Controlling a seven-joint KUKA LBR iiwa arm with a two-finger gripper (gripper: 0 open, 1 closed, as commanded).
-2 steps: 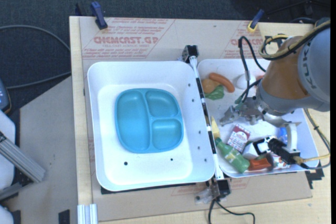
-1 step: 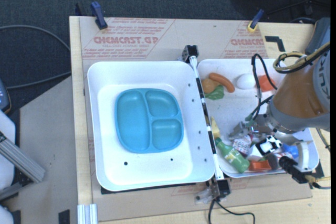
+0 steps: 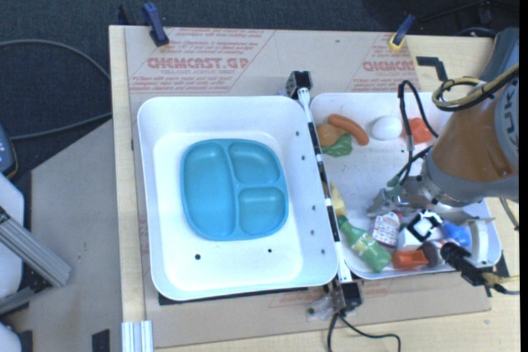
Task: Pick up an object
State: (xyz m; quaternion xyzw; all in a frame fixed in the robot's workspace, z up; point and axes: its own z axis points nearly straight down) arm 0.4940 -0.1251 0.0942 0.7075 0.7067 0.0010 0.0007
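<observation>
My gripper (image 3: 389,200) hangs low over the right bin (image 3: 363,169), in its front half. Just below it lies a small white and red packet (image 3: 384,229). A green bottle (image 3: 364,244) lies at the bin's front left, with an orange piece (image 3: 409,260) beside it and a blue item (image 3: 459,236) further right. At the back of the bin are an orange sausage (image 3: 346,126), a green leafy piece (image 3: 336,146), a white egg (image 3: 385,128) and an orange block (image 3: 418,130). The grey and orange arm (image 3: 474,152) covers the bin's right side.
The left bin (image 3: 157,177) holds a blue divided plate (image 3: 235,188). A black clamp strip (image 3: 318,169) runs between the two bins. A yellow cable (image 3: 458,91) loops above the arm. Blue and yellow clips (image 3: 154,22) sit on the board's far edge.
</observation>
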